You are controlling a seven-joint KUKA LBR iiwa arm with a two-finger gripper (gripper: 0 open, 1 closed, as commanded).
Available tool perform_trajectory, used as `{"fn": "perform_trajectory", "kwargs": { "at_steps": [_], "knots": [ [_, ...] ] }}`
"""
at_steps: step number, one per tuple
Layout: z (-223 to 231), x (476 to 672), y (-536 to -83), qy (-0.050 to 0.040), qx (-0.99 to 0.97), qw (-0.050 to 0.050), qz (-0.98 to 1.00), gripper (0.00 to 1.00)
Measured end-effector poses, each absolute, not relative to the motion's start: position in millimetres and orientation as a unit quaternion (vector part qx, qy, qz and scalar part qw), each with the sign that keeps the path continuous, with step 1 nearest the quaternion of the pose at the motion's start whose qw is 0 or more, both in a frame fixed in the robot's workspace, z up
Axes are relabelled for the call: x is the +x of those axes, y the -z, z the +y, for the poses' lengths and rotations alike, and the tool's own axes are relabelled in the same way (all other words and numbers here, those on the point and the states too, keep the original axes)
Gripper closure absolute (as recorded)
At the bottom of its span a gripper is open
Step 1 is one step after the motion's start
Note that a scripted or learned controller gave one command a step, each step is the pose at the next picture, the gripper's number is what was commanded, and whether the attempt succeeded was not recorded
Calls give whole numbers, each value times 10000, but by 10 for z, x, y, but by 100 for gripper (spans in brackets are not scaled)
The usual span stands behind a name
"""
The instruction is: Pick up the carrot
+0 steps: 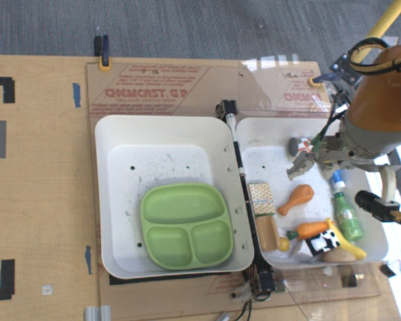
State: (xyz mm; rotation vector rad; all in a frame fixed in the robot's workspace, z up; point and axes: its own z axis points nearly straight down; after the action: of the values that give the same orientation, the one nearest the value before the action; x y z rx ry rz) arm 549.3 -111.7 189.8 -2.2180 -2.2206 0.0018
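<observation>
Gripper, fingers apparently apart, unladen; carrot at its 6 o'clock, crowded by chicken leg and banana — mis-grab risk.

Small orange carrot lying flat near the right bin's front edge, among other toys.

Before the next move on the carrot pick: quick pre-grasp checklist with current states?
1. Carrot visible in the right bin: ok.
2. Gripper over the carrot: not ok, it sits up-left of it.
3. Nothing between the fingers: ok.
4. Room around the carrot: not ok, a banana and a black-and-white item crowd it.
5. Drumstick off the path down: cannot tell.
</observation>
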Motion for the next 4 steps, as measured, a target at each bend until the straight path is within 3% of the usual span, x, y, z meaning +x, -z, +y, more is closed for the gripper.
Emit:
{"fn": "perform_trajectory", "kwargs": {
  "at_steps": [1,2,3,4],
  "knots": [
    [-1398,5135,-968,26,-7201,-36,-6939,0],
    [-1401,5118,-1034,15,-7222,-29,-6917,100],
    [-1400,5115,-1029,11,-7221,-24,-6918,0],
    [-1556,4844,-897,45,-6469,-21,-7626,0]
  ]
}}
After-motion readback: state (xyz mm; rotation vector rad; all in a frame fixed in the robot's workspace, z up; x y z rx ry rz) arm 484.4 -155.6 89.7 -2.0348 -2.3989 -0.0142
